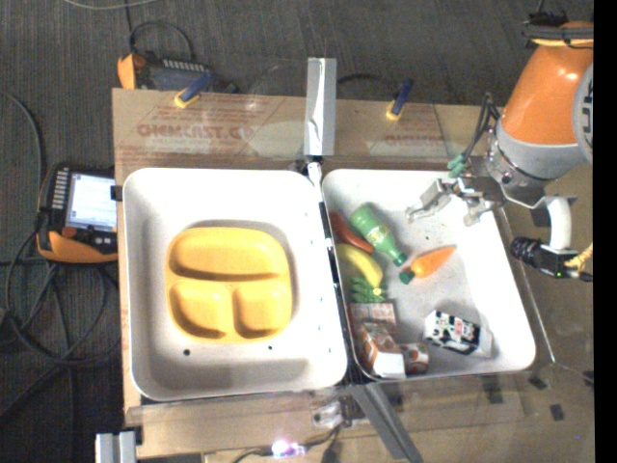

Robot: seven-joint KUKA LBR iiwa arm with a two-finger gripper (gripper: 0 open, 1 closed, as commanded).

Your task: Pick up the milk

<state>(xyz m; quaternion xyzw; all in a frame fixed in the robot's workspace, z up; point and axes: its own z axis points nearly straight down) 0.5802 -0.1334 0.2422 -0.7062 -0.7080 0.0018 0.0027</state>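
the milk [452,332], a small black-and-white carton, lies on its side in the right bin [516,340], toward that bin's near right corner. it touches nothing; bare white floor surrounds it.

to its left, against the bin's near left corner, sits a brown box [386,347] with a white end, and just above that a darker packet [371,313]. up the left wall lie a banana [360,266] and beside it a red pepper [344,230], both close to the divider between the bins. a green bottle [376,232] lies at a slant in the middle of the bin, its cap pointing toward the near right. a carrot [430,261] rests just right of the bottle's cap, its green end toward the bottle, and well up from the milk.

the gripper [449,198] hangs over the far right part of the right bin, well apart from the milk and above the carrot. its fingers [425,205] stand spread, with nothing between them. the arm [548,104], orange above the wrist, comes in from the right.

the left bin [145,287] holds a yellow tray [230,280] with three compartments, set about in its middle. both bins sit on a cardboard sheet [217,128]. a handheld pendant [79,210] with a lit screen lies on the floor to the left of the bench.
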